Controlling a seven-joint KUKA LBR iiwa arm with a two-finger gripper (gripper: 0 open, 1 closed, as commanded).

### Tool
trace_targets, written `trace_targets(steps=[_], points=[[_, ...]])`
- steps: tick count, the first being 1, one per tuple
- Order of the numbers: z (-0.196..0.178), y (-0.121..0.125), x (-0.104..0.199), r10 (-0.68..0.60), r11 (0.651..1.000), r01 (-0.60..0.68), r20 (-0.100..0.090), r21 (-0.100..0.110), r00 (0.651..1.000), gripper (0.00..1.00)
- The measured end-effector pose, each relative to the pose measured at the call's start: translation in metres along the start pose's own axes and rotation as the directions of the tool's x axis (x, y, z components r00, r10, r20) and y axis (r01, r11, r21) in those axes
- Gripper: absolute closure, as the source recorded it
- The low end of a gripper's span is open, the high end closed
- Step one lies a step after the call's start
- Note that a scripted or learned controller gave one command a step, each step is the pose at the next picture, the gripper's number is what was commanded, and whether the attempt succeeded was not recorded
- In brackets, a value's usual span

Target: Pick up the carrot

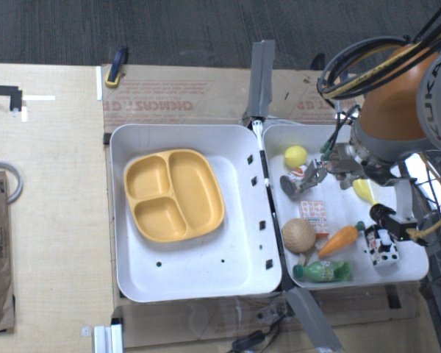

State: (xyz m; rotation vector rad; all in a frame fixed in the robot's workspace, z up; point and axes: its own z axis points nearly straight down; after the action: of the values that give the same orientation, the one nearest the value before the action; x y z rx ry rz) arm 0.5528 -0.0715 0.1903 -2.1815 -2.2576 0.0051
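Observation:
The orange carrot (338, 240) lies tilted in the lower middle of the right bin (419, 269), between a tan ball (299, 235) and a black-and-white toy (380, 245). My gripper (301, 182) hangs over the upper left part of that bin, well above and to the left of the carrot and apart from it. It sits just below a yellow lemon (295, 156) and over a red-and-white item. Nothing shows as held.
The right bin also holds a pink-and-white packet (314, 214), a green bottle (323, 271) along the front wall and a yellow piece (364, 190) by the wrist. A yellow divided plate (174, 195) lies in the left bin (132, 271).

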Motion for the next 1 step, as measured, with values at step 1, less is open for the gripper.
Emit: trace_targets(steps=[1], points=[[0.0647,-0.0478,-0.0618,0.173,0.985,-0.173,-0.001,0.0,0.985,0.0]])
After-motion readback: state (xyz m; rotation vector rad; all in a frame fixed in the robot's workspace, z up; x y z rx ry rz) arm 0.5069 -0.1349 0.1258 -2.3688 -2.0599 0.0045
